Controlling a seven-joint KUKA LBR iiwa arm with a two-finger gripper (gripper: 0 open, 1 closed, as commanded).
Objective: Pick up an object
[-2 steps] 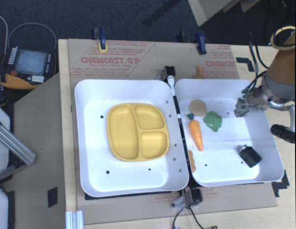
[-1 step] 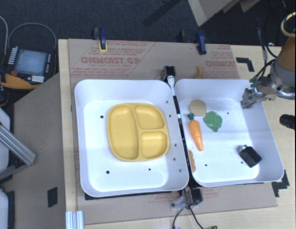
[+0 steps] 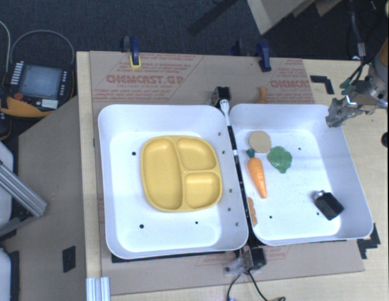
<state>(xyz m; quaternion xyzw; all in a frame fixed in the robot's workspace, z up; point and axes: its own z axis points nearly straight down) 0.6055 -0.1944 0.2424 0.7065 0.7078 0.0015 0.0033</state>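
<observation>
Two shallow white bins sit side by side on the bench. The left bin (image 3: 119, 231) holds a yellow divided plate (image 3: 180, 172) with three compartments, lying flat near the bin's middle. The right bin (image 3: 344, 162) holds four loose items. A round tan disc (image 3: 260, 142) lies near the bin's upper left, and a green leafy piece (image 3: 280, 159), seemingly a toy vegetable though the view is too coarse to be sure, lies just beside it to the lower right. An orange carrot (image 3: 257, 176) lies below the disc, near the bin's left wall, with its green stem end pointing up the view and its tip pointing down. A small black block (image 3: 327, 205) rests well apart from these, toward the lower right corner. The gripper (image 3: 337, 113) shows at the upper right corner of the right bin, over the rim and well apart from all four items. Nothing is visible between its fingers; whether the jaws are spread or pressed together cannot be told at this size.
</observation>
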